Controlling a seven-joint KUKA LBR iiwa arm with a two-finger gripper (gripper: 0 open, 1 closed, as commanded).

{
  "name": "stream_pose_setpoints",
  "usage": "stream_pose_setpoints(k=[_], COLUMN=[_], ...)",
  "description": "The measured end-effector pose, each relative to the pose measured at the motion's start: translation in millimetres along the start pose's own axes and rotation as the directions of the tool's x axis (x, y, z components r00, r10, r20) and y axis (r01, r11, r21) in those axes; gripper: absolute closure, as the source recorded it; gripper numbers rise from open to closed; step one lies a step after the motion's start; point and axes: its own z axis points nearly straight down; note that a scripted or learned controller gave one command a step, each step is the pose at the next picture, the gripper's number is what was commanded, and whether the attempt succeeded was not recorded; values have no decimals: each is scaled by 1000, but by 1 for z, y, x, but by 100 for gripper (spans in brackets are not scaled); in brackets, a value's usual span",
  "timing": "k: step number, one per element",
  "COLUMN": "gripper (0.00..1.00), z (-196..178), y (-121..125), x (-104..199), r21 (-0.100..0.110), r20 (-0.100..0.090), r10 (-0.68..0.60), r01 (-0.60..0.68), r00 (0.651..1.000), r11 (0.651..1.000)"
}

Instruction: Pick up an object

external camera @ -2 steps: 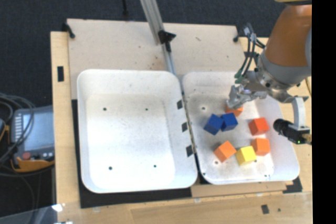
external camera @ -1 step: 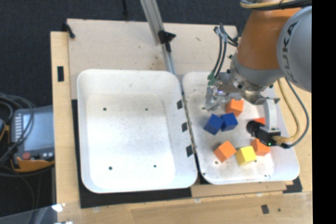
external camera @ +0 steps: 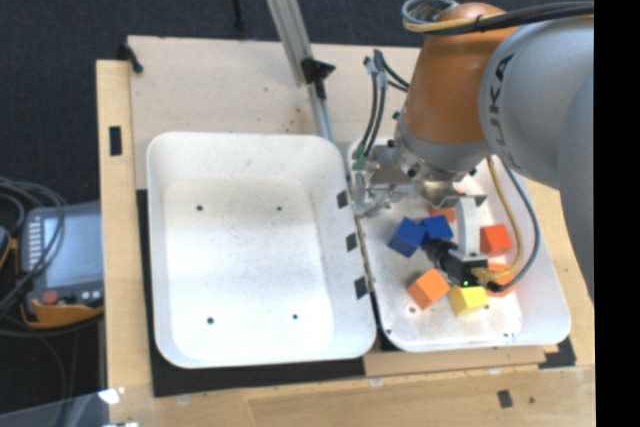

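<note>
Camera view, from above the worktop [external camera: 115, 215]: 2 shallow white bins sit side by side, and the grey and orange arm [external camera: 480, 85] reaches in from the right to hang over the far left part of the right bin [external camera: 545, 320]. Its hand [external camera: 375, 183] sits low by the shared rim of the 2 bins, its metal parts and cables bunched beneath the wrist; whether it is open or closed cannot be told from this angle, and nothing can be seen gripped in it.

All the candidates for picking lie in the right bin, clustered near its middle, which likely explains why the arm is parked over that side. 2 blue blocks [external camera: 418, 235] lie touching each other just right of the hand. An orange block [external camera: 429, 288] and a yellow block [external camera: 468, 298] lie nearer the camera, just beside each other, with a red-orange block [external camera: 495, 239] further right. A dark cable loops among them.

The left bin [external camera: 170, 155] serves as the neighbouring tray. A slanted metal rail [external camera: 285, 10] rises from the far edge of the worktop. Judged from this, the pick is not yet made.
</note>
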Motion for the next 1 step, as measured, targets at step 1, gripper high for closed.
stream_pose_setpoints(k=[1], gripper=[100], z=[13], y=[4], x=[52], r21=[2], r20=[0], r10=[0], r01=[0], r00=[1000], r11=[1000])
